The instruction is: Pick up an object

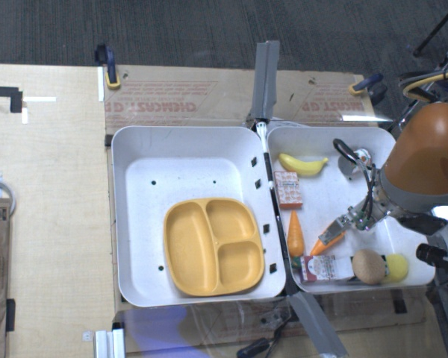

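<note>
The right bin (313, 136) holds a yellow banana (302, 164), a small red and white box (287, 189), an orange carrot (295, 233), a flat red and white packet (321, 267), a brown round object (368, 267) and a yellow round object (396, 267). My gripper (331, 237) hangs low over the middle of this bin, just right of the carrot and above the packet. Something small and orange shows at its tip; I cannot tell what it is. The arm's orange band (425, 151) covers the bin's right side.
The left bin (134, 200) holds a yellow divided plate (213, 246). A grey divider bar (265, 88) runs back from between the bins. Black cable loops (347, 154) lie near the banana. Cardboard and a wooden bench surround the bins.
</note>
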You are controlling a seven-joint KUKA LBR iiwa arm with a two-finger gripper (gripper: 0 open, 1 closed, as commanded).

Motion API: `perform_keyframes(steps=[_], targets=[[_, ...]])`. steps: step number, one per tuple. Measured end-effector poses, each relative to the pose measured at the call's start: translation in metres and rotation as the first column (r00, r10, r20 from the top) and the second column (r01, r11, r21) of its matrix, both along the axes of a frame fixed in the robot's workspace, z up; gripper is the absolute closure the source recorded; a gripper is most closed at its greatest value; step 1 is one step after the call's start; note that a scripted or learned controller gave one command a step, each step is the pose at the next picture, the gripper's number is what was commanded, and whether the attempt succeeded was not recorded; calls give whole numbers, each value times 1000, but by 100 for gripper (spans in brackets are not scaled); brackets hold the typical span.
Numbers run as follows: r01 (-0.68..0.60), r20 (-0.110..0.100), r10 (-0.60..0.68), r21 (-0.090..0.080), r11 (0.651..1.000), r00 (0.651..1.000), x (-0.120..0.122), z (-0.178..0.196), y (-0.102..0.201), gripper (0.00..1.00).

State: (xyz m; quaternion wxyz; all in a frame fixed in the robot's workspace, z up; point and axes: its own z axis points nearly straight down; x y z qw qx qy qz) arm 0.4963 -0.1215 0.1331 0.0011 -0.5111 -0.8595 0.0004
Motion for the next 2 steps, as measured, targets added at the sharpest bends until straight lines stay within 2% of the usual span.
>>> perform_keyframes(steps=[1,2], targets=[[-29,15,29,-1,1000,999,8,-35,-7,0],[91,4,-91,0,996,996,-18,-41,-11,0]])
